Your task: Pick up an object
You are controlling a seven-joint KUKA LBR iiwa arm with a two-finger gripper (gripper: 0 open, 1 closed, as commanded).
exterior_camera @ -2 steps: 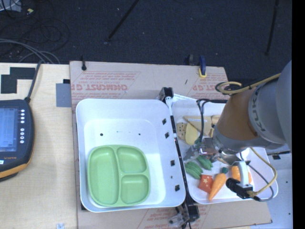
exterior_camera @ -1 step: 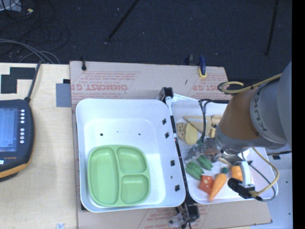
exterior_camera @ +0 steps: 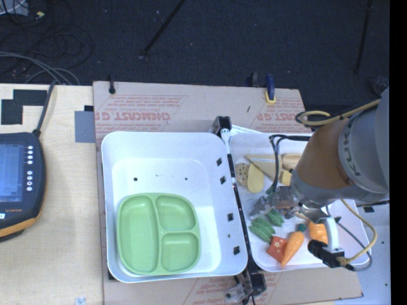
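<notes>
The gripper (exterior_camera: 275,203), jaws hidden so their state can't be told, hovers over toy food in the right bin (exterior_camera: 356,259); grasping seems next.

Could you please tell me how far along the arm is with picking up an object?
Done: the arm has reached over the right bin, its wrist low among the toy food. In hand: nothing visibly lifted; the carrot, green pods and yellow piece lie in the bin. Left: grasp one and raise it. The green divided tray sits in the left bin.

arm (exterior_camera: 343,164) over right bin (exterior_camera: 254,259), toy food
</notes>
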